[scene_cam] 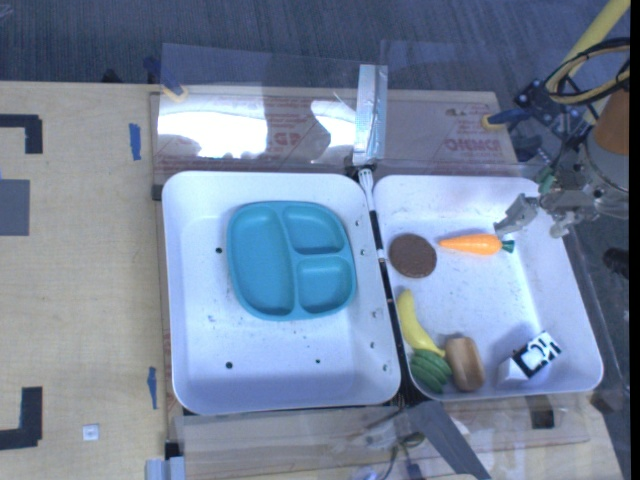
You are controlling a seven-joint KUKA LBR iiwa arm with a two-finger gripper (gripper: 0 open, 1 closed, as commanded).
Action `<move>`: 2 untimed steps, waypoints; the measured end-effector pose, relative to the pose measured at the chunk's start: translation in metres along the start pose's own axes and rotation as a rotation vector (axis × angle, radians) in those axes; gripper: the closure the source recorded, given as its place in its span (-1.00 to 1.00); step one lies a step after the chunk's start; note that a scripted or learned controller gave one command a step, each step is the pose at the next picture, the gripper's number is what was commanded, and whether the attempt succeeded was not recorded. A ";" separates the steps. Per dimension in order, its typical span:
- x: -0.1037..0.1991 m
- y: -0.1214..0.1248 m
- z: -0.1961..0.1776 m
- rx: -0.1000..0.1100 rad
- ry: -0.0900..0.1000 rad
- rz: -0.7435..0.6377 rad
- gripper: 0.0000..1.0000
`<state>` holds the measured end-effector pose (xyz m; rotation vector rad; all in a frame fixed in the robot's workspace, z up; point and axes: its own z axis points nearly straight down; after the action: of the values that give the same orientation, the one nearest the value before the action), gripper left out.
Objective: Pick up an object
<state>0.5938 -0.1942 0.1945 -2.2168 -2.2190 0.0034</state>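
Observation:
The right bin (560,298) holds an orange carrot (468,245) with a green tip, a brown round patty (412,255), a yellow banana (415,326), a green vegetable (432,369), a brown bread roll (464,361) and a small black-and-white box (534,354). My gripper (535,221) hangs over the bin's upper right part, just right of the carrot's green end. It is open, with nothing between its fingers. One fingertip (512,217) is close to the carrot's tip.
A blue divided plate (291,258) lies in the left bin (190,348). A clear wall (370,118) rises behind both bins. Cables and the arm (600,138) crowd the right bin's far right corner.

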 end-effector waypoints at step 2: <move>-0.010 0.006 0.108 -0.008 0.000 -0.236 -1.00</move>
<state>0.5996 -0.2039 0.0863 -1.9438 -2.4692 -0.0061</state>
